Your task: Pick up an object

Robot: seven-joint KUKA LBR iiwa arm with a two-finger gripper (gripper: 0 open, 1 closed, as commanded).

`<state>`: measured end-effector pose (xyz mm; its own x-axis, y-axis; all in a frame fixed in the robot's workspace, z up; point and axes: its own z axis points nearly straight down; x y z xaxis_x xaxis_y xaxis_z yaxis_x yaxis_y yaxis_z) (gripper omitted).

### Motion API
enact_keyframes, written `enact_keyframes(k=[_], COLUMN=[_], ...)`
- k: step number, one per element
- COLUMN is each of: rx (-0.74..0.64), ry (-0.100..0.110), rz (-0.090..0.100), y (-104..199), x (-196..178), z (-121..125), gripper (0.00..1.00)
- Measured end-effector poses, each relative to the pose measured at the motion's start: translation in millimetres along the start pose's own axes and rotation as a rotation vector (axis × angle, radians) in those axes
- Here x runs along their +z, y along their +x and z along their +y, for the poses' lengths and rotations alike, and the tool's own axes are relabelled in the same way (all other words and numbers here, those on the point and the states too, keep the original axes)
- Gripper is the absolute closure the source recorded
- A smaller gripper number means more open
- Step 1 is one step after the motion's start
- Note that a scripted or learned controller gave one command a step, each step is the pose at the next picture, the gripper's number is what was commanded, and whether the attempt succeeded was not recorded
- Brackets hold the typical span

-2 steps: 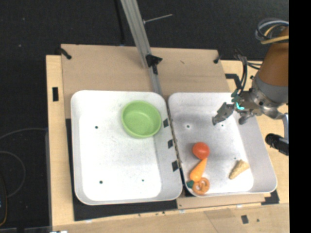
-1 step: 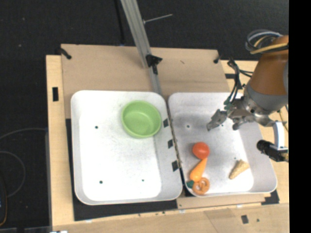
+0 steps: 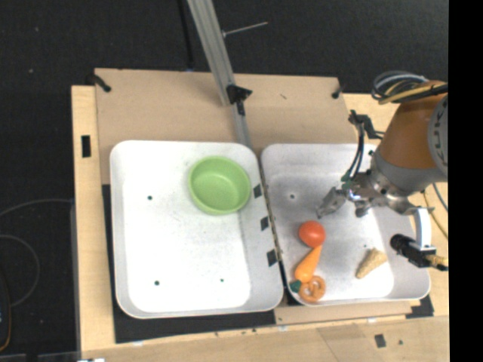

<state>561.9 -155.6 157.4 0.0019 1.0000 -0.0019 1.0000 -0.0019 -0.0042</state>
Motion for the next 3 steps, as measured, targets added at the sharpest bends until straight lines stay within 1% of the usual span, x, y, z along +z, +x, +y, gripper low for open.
enact_keyframes(k=[1, 2, 3], rx=[0.000, 0.005, -0.004], ry=[0.000, -0.008, -0.006], rz=[0.000, 0.001, 0.001], y=[-1, -2, -4], x=[53, 39, -4], z=[-1, 1, 8], gripper=[0.00, 1.00, 1.00])
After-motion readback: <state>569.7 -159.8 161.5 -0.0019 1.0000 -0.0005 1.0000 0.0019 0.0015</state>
